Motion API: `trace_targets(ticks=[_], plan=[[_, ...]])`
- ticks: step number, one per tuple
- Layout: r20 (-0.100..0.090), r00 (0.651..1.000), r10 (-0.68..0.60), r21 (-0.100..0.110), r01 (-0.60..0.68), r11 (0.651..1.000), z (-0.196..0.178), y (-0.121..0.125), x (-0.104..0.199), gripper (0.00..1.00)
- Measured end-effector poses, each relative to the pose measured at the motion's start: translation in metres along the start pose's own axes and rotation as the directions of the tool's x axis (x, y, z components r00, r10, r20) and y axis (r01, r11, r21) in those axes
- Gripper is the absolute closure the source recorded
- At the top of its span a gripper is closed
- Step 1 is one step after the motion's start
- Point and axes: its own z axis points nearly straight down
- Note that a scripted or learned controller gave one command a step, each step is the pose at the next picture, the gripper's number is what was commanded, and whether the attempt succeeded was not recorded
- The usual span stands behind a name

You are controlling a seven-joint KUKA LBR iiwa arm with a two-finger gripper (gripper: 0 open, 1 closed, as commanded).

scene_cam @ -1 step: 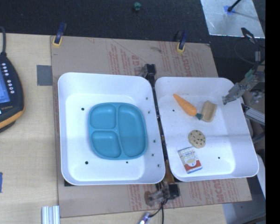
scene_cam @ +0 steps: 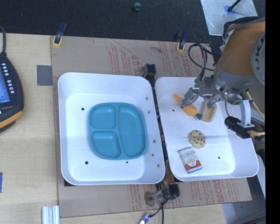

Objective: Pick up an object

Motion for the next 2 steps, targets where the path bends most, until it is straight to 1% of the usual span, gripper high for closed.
trace_targets(ticks=[1, 2], plan=[[0.002, 1.0, 0.003, 0.001, -0.003, 1.0, 0.081, 0.026, -0.036, 0.0], [0.001, 1.0, 0.003, -0.003, -0.003, 1.0, 0.095, 0.063, -0.025, 0.0]])
